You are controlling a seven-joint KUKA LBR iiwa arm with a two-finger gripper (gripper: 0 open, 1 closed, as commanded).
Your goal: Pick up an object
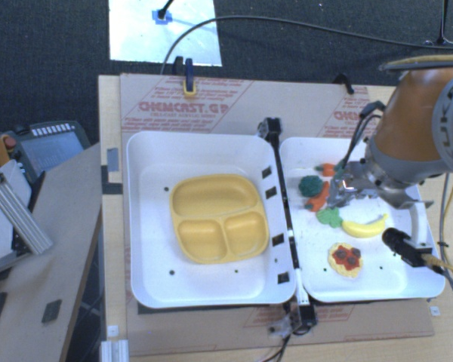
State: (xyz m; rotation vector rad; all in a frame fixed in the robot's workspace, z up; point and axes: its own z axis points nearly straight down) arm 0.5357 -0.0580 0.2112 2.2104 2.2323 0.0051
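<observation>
Nothing lifted yet: gripper [340, 191] low in right bin [377, 281] over carrot [318, 195] beside broccoli [310, 185], banana [364, 227] near; jaws' opening cannot be told, grasp left.

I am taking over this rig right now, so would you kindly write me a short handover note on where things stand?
End effector: low over the right white bin, near its upper left; whether it grips anything cannot be told.
Right bin holds: dark green toy broccoli, orange toy carrot, light green toy piece, yellow toy banana, small toy pizza with red topping.
Left white bin holds a yellow three-compartment plastic tray.
Done: no object visibly lifted.
Left: grasp and lift one item.
</observation>
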